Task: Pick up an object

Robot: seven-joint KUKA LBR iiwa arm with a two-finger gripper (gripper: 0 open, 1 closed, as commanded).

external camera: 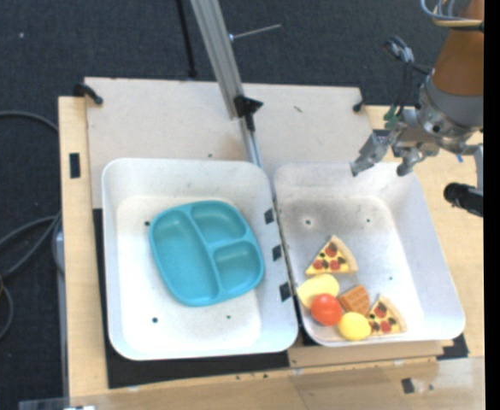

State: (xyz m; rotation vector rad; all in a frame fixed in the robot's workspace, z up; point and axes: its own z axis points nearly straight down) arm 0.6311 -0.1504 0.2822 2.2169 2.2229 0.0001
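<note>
The right bin (403, 220) holds toy food near its front: a pizza slice (332, 256), a red tomato (325, 308), a yellow piece (313, 288), a brown cracker-like piece (354, 298), a yellow lemon (354, 325) and a second pizza slice (386, 315). My gripper (383, 157) hangs over the bin's far right corner, well apart from the food. Its two fingers are spread and nothing is between them.
The left bin (130, 314) holds a teal divided plate (205, 250). A slanted metal pole (224, 67) rises behind the bins. Cables lie at the left on dark carpet.
</note>
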